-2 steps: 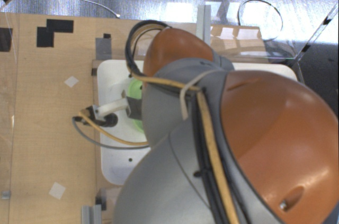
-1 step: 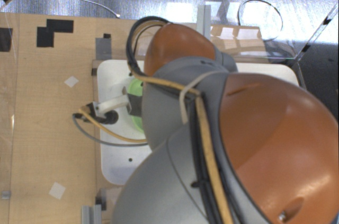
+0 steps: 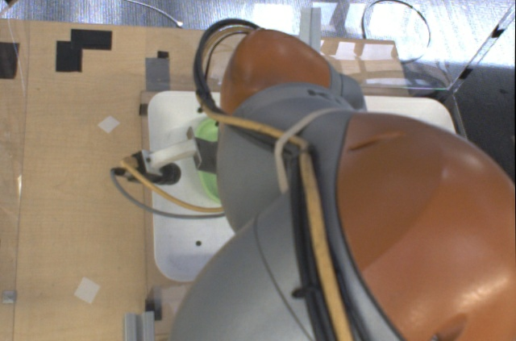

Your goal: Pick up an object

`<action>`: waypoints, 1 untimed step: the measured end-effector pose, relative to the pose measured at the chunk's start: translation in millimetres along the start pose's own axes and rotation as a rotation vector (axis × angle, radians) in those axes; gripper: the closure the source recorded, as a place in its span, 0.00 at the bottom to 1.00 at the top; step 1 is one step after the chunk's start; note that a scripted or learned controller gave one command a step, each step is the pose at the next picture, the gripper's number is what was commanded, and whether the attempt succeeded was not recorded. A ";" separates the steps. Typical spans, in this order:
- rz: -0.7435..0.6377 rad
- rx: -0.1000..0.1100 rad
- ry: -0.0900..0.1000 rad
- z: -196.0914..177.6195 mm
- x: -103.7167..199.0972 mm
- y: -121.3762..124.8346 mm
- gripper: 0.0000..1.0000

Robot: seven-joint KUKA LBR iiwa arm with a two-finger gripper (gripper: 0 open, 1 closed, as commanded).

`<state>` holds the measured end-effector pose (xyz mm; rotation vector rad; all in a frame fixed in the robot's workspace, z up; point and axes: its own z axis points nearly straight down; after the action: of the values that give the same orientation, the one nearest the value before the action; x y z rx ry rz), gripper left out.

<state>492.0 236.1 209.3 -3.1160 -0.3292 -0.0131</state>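
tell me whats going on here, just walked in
A grey and orange KUKA arm is reaching in from the right and leaning low over the left white bin, blocking most of the camera's look at both bins. A light green object lies in that bin, mostly hidden behind the arm, so what it is cannot be told. A white fitting with tan and grey cables sticks out over the bin's left edge. No grasp is visible.
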 end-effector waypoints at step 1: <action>-0.002 0.001 0.002 -10.3 1.6 0.2 1.00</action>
<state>493.5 236.2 219.6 -3.1147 -0.3319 -0.0162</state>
